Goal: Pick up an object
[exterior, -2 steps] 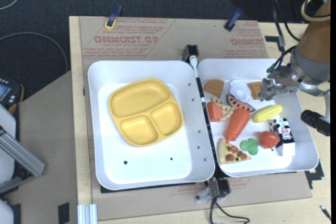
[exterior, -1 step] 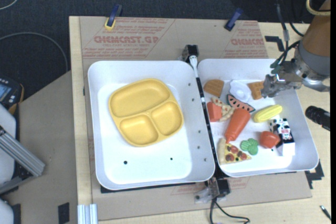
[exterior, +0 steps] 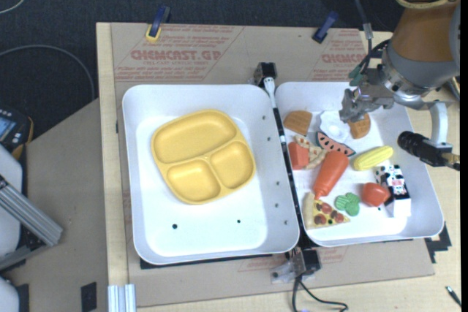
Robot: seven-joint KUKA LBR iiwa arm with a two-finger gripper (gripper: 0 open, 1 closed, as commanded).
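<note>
One arm (exterior: 428, 25) at upper right; our gripper (exterior: 356, 107), grip unclear, hovers over crowded toys beside a brown piece (exterior: 359, 128).

Red print reading "CHEMCAST GP" is seen on the brown protective sheet (exterior: 183, 47) covering the table, at 12 o'clock from the left bin (exterior: 139, 179). A similar red print at 12 o'clock from the right bin (exterior: 424, 219) is only partly legible.
</note>
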